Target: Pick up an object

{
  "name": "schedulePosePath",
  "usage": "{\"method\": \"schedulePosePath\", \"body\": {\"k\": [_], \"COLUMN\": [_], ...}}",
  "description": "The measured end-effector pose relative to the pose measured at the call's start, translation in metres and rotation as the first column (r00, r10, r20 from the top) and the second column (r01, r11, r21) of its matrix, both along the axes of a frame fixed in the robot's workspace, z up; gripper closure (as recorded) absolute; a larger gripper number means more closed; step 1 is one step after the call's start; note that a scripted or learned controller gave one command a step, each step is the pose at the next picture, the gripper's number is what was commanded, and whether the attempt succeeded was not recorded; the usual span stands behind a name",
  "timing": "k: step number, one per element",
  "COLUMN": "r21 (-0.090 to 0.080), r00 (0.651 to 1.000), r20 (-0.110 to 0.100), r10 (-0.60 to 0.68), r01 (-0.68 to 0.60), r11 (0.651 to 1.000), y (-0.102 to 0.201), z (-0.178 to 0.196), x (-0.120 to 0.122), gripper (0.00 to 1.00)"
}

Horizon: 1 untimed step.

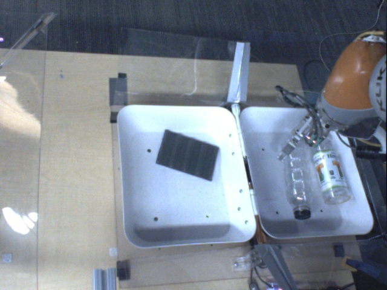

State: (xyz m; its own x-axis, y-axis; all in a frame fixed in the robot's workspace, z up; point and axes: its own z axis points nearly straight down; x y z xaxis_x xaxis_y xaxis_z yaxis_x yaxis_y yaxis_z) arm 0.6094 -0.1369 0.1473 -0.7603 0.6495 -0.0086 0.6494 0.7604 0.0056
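end effector hangs over right bin beside clear bottle.

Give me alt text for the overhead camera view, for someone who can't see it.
A grey robot arm with an orange band reaches from the right, its gripper above the right white bin, near two clear plastic bottles lying side by side. The left white bin holds a flat dark rectangular pad; both bins sit on a wooden bench.

This looks like a robot lab. A wooden bench holds two white bins, set side by side to the left of and below the gripper. Clear plastic walls stand around them, loose wires hang by the gripper, and dark carpet covers the floor behind.
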Motion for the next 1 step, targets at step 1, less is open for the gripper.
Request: {"method": "schedulePosePath", "body": {"k": [1], "r21": [0.001], "r00": [0.995], "r20": [-0.001], "r10": [-0.104], "r01": [0.104], "r11": [0.995], "y": [-0.0189], "z": [0.0386], "x": [0.0138], "gripper": [0.00]}}
